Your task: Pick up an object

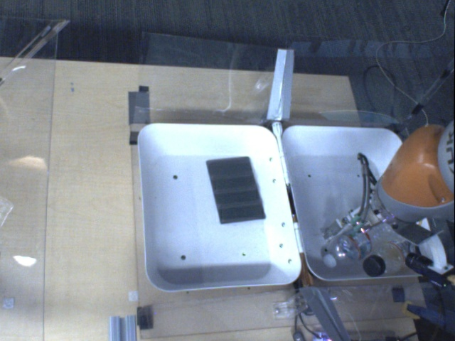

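Dark pad (235, 189) lies clear of bin walls (144, 212).

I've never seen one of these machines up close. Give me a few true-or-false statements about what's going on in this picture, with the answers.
1. A dark ridged pad lies in the left-hand bin. True.
2. The gripper is down in the left-hand bin. False: it is low in the right-hand bin, toward that bin's near edge.
3. The gripper is holding the dark ridged pad. False: the pad lies flat in the other bin, well apart from the gripper.
4. The arm has an orange band. True.
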`<state>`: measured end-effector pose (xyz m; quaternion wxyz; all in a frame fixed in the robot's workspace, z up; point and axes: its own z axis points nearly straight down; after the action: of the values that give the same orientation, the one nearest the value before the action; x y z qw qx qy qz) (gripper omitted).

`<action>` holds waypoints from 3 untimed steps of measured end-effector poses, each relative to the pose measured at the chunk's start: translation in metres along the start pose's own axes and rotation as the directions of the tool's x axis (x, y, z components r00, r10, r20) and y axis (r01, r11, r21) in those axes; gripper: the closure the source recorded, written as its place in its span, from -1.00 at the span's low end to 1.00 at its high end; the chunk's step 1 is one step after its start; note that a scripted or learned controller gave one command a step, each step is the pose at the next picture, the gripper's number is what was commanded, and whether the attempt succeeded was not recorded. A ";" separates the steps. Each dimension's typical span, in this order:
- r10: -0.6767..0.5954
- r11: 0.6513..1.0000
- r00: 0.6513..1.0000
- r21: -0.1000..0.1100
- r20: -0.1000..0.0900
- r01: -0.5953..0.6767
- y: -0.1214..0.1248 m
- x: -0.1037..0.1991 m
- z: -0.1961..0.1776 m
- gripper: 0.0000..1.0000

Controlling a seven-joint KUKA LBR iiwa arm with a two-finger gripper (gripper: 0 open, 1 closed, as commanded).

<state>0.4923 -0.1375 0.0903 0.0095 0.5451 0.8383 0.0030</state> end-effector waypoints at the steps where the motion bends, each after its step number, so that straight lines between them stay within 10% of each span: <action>1: 0.161 0.987 0.987 -0.001 -0.001 -0.161 0.017 0.037 0.000 -1.00; 2: 0.405 0.914 0.914 0.005 -0.004 -0.405 0.070 0.019 0.002 -1.00; 3: 0.316 0.949 0.949 0.008 -0.005 -0.316 0.123 -0.020 0.004 -1.00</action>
<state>0.6130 -0.1061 0.0881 0.0044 0.6725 0.7401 0.0031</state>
